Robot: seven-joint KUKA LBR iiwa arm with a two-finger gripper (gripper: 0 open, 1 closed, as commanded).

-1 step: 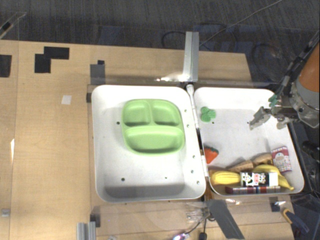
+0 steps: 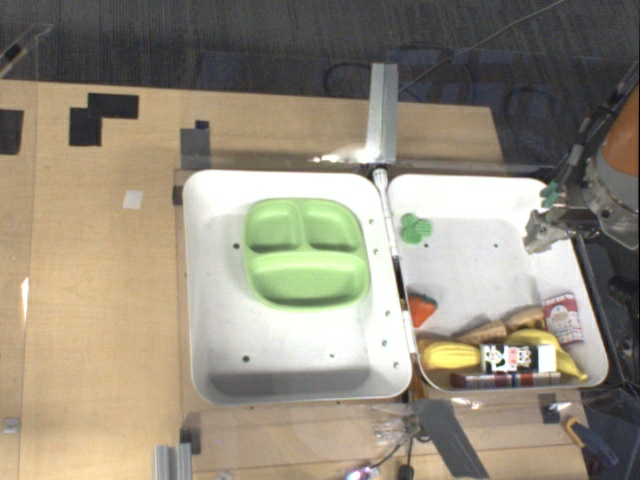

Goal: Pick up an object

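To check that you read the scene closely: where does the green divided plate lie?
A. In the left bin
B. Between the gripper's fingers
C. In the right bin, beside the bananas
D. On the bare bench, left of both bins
A: the green divided plate lies flat inside the left bin, while the bananas sit in the right bin.

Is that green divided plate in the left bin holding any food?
Empty. The green plate shows bare compartments; the toy food lies in the right bin.
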